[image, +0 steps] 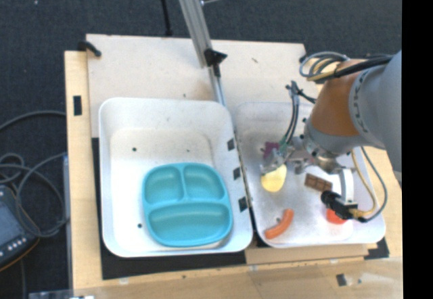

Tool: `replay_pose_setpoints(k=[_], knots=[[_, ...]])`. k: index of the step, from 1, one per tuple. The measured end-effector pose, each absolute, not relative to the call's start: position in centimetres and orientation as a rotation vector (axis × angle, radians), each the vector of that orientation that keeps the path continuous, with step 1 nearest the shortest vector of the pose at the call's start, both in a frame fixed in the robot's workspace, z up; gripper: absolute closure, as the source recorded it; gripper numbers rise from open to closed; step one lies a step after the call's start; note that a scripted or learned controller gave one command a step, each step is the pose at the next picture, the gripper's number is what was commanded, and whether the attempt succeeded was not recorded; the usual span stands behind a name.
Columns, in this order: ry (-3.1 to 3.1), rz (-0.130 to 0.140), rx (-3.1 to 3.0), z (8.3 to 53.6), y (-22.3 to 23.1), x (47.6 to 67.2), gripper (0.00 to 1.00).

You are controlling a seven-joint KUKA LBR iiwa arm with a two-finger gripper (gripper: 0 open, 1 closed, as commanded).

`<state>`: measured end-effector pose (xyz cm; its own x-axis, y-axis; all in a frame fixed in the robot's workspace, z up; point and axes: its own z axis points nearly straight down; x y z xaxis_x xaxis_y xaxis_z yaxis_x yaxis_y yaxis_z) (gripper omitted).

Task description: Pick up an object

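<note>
Two white bins sit side by side on a pale bench over dark carpet.
In the right bin (252,122), the gripper (287,155) hangs just above a yellow object (272,180) near the bin's middle; how far it is open, I cannot tell. An orange piece (279,223) lies by the near edge, and a blue divided tray (186,204) fills the left bin's (122,122) near half.

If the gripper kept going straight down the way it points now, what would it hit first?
Most likely the yellow object in the right bin: the gripper hangs just above it. Depth is hard to judge from this slant.
</note>
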<state>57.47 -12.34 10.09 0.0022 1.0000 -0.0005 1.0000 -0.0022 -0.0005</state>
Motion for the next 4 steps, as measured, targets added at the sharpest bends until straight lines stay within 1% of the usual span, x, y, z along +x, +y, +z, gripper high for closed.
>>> replay_pose_setpoints(k=[1, 2, 3, 4], knots=[[-2.214, -0.003, -2.231, 11.2, -12.4, 57.6, 1.0], [-2.23, -0.007, -2.222, 17.1, -11.8, 58.2, 1.0], [-2.231, -0.007, -2.222, 22.6, -11.9, 58.4, 1.0], [-2.231, -0.004, -2.212, 23.0, -5.6, 59.4, 1.0]])
